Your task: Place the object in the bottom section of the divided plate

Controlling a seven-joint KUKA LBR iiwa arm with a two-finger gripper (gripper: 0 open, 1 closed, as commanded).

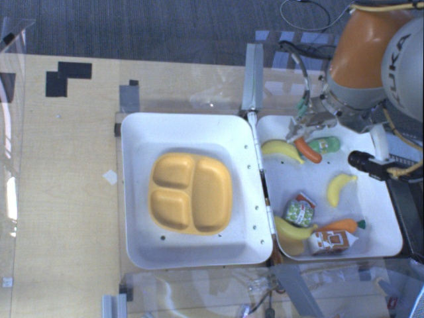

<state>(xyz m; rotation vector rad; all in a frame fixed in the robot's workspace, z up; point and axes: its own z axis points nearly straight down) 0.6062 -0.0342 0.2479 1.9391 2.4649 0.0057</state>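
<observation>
Nearest, 1 carton; end effector touches diagonal carrot.

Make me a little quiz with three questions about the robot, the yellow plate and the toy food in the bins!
1. True or false: the yellow divided plate sits in the left bin.
2. What lies right under the gripper?
A. a carrot
B. the green box
C. the small banana
3. Fill in: a second carrot lies near the bottom of the ____ bin.

Key:
1. True; nothing lies in the plate's sections.
2. A; the carrot lies beside a banana and a green bottle.
3. Right.
</observation>
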